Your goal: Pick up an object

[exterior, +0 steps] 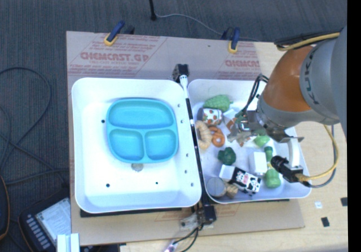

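Whether the gripper (243,127) was parted or clamped could not be determined. It was positioned low inside the right bin (302,189), among cluttered small objects (227,156). No object appeared lifted; the pick remained incomplete.

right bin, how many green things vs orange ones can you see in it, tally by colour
Green: 4 — a leafy piece, a dark broccoli-like piece, a small piece beside the gripper, and a piece near the front corner.
Orange: 1 — a ring-like piece.
Total: 5 that show clearly; the arm covers part of the right bin.
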You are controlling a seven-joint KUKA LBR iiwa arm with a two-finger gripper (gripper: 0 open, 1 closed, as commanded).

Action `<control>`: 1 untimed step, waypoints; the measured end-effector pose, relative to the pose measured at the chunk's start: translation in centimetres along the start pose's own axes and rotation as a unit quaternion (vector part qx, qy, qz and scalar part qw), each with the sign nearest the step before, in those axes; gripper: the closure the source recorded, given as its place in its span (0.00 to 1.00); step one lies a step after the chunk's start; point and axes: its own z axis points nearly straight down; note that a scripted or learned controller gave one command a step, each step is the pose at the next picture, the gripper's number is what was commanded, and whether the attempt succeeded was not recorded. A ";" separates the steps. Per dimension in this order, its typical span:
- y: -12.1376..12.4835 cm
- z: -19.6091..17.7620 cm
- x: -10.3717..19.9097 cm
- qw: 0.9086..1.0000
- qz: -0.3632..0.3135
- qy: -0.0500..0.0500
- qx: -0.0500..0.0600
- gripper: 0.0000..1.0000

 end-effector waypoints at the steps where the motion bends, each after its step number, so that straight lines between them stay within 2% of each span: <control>1: 0.0 -0.9 0.0 1.000 0.000 0.000 0.000 1.00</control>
